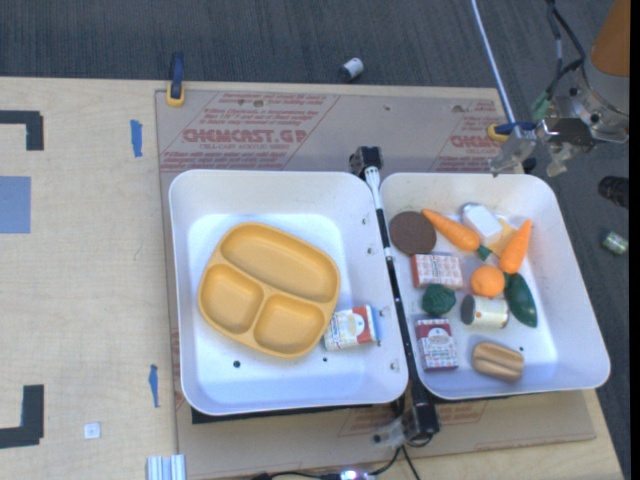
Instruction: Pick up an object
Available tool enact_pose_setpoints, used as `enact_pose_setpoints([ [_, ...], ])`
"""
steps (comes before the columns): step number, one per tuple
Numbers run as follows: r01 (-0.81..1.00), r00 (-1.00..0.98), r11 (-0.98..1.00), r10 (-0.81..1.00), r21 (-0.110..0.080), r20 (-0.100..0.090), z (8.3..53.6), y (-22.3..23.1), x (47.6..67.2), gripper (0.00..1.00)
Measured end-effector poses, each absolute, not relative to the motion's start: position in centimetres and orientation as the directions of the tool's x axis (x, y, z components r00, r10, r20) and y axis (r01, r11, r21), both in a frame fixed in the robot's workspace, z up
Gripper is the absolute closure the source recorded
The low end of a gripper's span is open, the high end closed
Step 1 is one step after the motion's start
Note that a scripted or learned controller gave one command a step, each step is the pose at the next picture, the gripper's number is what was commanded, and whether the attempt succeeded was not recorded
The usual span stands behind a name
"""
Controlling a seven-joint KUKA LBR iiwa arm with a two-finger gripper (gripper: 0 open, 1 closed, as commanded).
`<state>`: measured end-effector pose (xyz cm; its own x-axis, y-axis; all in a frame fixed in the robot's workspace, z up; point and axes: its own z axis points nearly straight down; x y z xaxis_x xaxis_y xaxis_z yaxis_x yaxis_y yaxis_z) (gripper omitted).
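Nothing is judged to have been picked up yet: the left bin (190,268) is taken up by a yellow divided tray (268,288) with a small carton (352,329) just beside it, and the right bin (575,298) is crowded with toy food, among it two carrots (452,230), a hot dog (497,360) and an orange (487,281). The gripper (522,148) is seen above the right bin's far rim, apart from every object, and its state cannot be told, so the whole grasp is left to be done
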<state>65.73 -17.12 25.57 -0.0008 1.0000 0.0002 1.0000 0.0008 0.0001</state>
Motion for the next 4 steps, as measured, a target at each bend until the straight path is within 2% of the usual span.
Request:
enact_pose_setpoints([
  [1,1.0,-0.001,0.001,1.0,-0.003,0.001,9.7,-17.1,66.6,0.0],
  [2,1.0,0.001,-0.001,1.0,0.003,-0.001,8.6,-14.5,57.3,0.0],
  [3,1.0,0.001,-0.001,1.0,0.008,-0.003,9.8,-14.6,57.5,1.0],
  [4,1.0,0.0,0.0,1.0,0.002,-0.001,8.7,-19.6,50.7,1.0],
])
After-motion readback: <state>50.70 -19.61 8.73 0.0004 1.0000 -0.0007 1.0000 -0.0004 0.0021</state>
